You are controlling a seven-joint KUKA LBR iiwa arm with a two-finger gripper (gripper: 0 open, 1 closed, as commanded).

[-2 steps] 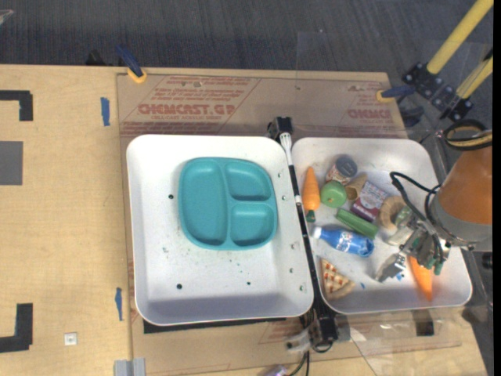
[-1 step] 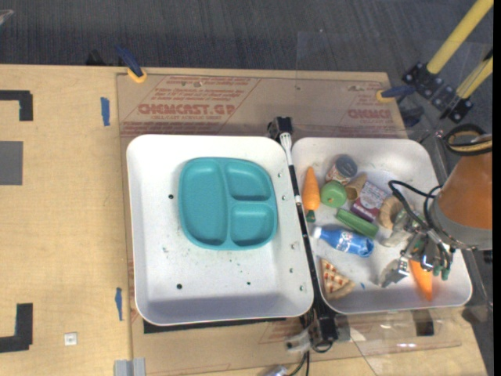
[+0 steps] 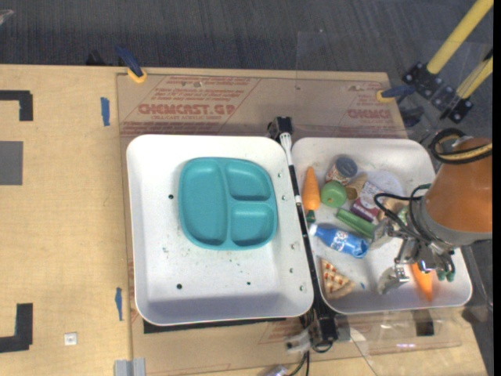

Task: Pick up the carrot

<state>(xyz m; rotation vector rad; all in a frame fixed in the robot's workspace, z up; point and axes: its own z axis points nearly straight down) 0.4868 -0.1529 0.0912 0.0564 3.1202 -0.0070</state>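
An orange, tapered carrot (image 3: 311,188) lies along the left wall of the right bin (image 3: 450,298), pointing towards the far side. My gripper (image 3: 412,271) hangs low over that bin's near right corner, well to the right of the carrot, below the arm's orange band (image 3: 467,198). A small orange piece (image 3: 423,282) shows right at the gripper, and I cannot tell whether it is a held thing or part of the clutter.
The right bin also holds a blue bottle (image 3: 342,240), a pizza slice (image 3: 335,277), a green cylinder (image 3: 355,221), a green round piece (image 3: 334,193) and a can (image 3: 344,168). The left bin (image 3: 156,280) bears a teal divided plate (image 3: 228,202).
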